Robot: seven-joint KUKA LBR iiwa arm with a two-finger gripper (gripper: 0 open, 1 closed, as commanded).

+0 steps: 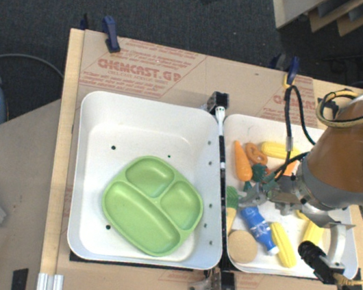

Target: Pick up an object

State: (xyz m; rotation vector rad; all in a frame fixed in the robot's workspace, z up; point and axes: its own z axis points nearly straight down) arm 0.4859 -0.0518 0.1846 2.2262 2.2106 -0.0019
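Toy foods lie loose in the right bin, small pieces in bright colours. An orange carrot lies near the bin's left wall toward the far end, and a yellow piece lies beside it by the far rim. Nearer the front, a blue tube lies slantwise, just beside a yellow corn cob. A round tan disc sits in the front left corner, and a green piece lies against the left wall. Another yellow piece shows partly under the arm.

The gripper hangs low over the middle of this bin, between the carrot and the tube. Whether it is parted or closed on anything is not clear from this angle.

The left bin holds one pale green divided plate with three compartments, lying flat.

The brown board under both bins bears red print that seems to read "CHEMCAST GP". The smaller lines are too small to read.
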